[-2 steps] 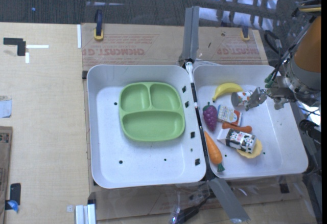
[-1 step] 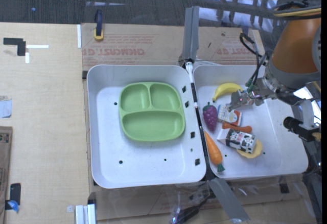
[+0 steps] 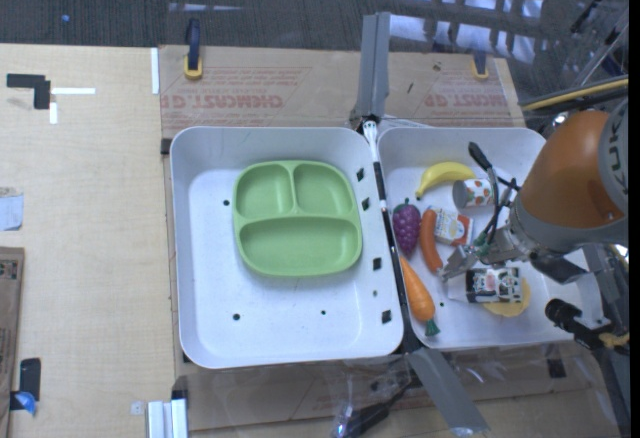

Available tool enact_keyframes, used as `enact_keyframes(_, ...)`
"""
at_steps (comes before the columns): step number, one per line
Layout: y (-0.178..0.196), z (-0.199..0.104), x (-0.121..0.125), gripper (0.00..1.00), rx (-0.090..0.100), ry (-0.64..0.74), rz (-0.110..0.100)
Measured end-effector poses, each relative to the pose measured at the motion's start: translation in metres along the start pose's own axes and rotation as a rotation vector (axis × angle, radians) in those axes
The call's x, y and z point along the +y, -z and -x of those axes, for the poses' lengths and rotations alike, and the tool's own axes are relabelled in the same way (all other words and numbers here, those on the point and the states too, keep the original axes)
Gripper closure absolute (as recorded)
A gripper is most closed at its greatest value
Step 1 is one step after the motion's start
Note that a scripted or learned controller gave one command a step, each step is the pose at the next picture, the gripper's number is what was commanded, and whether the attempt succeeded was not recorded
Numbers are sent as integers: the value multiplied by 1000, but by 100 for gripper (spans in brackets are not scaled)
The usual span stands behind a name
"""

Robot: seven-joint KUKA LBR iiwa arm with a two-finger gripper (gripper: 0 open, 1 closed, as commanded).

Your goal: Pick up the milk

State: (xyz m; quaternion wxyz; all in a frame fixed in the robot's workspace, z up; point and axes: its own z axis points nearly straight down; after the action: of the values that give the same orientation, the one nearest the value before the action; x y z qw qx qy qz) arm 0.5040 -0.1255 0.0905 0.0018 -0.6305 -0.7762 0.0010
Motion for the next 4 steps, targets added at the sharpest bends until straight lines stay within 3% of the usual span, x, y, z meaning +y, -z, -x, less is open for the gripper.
enact_keyframes(1, 21, -17, -24, 0, 0, -120, 2)
enact_keyframes(2, 0, 37, -36, 0, -1, -11, 2)
enact_keyframes(3, 9, 38, -35, 100, -1, -15, 3)
enact_keyframes(4, 9, 38, -35, 0, -1, -15, 3)
